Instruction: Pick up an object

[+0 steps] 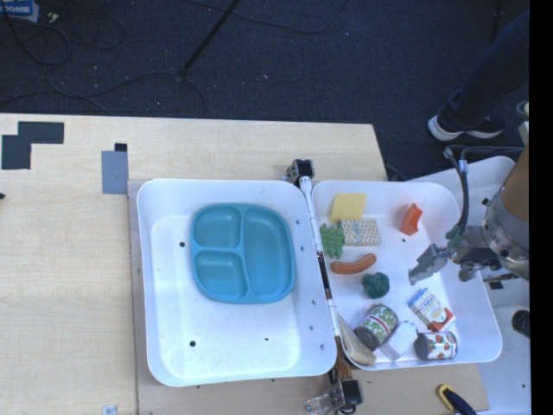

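The right bin (pixel 471 340) holds several small items: a yellow block (pixel 348 206), a waffle-patterned piece (pixel 361 231), a green leafy piece (pixel 331 239), a sausage (pixel 353 264), a broccoli floret (pixel 375 284), an orange block (pixel 410 219), a green-labelled can (pixel 378 325), a small carton (pixel 430 309) and a red-labelled can (pixel 436 345). My gripper (pixel 446 267) hangs over the right side of this bin, just above the carton. It is open, with nothing between its grey fingers (pixel 424 264).
The left bin (pixel 164 353) carries a blue divided plate (pixel 241 253). A spoon (pixel 352 342) lies at the right bin's front left corner. Clamps (pixel 300 171) join the bins at the back and front. A person's shoe (pixel 462 126) is on the floor at the upper right.
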Controlling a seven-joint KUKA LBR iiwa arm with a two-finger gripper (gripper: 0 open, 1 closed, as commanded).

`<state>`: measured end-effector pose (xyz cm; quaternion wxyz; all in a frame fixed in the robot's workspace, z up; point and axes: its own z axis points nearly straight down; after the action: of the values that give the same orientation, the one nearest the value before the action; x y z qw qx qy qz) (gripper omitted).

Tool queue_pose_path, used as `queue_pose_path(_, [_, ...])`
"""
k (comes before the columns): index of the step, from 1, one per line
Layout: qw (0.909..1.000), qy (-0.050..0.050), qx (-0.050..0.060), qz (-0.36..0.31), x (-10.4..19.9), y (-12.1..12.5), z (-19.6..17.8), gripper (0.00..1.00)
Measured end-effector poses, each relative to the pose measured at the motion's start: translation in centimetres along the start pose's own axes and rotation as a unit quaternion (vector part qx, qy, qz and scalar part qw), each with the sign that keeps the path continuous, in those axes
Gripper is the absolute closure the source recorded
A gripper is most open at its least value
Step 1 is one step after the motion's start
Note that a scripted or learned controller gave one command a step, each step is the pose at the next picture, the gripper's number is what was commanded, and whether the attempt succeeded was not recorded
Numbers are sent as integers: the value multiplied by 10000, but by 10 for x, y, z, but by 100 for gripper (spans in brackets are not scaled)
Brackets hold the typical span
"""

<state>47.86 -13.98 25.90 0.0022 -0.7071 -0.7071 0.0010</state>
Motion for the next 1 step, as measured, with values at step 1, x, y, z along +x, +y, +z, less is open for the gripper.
queue_pose_path(1, [10000,-1,4,2,42,30,65,0])
